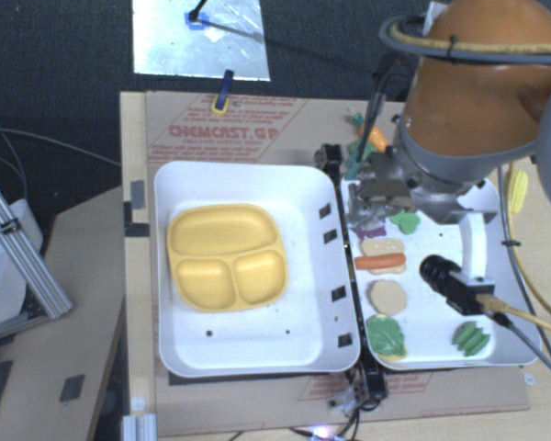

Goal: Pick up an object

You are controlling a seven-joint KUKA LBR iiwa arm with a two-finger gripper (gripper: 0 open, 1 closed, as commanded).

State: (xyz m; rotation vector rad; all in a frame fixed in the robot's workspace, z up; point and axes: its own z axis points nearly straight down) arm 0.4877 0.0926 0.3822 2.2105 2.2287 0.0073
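**Orange-banded arm looms over the right bin, grip hidden**

Orange-banded arm (477, 72) bulks largest in the view, reaching in from the right and covering the far half of the right bin (432, 343). Below its grey wrist the gripper (375, 200) sits low at that bin's far left side, close to the wall shared with the left bin (248, 343). Whether it is open or closed cannot be told from this angle, and nothing can be seen clamped in it.

A small purple piece (371, 220) lies right at the gripper's tip, too tightly packed against it to say whether they touch. Just to its right is a green scrap (405, 220). On the near side of the gripper, toy foods run in a column towards the camera:
- a pale slice (383, 246)
- a red sausage (381, 263), touching the slice
- a tan round (387, 297)
- a leafy green piece (386, 335) in the bin's near left corner

A green pod (471, 339) lies well apart, near the bin's front right. Beyond the gripper, an orange and green piece (373, 141) shows near the bin's far edge.

To the gripper's left, the other bin holds a yellow divided tray (226, 255).
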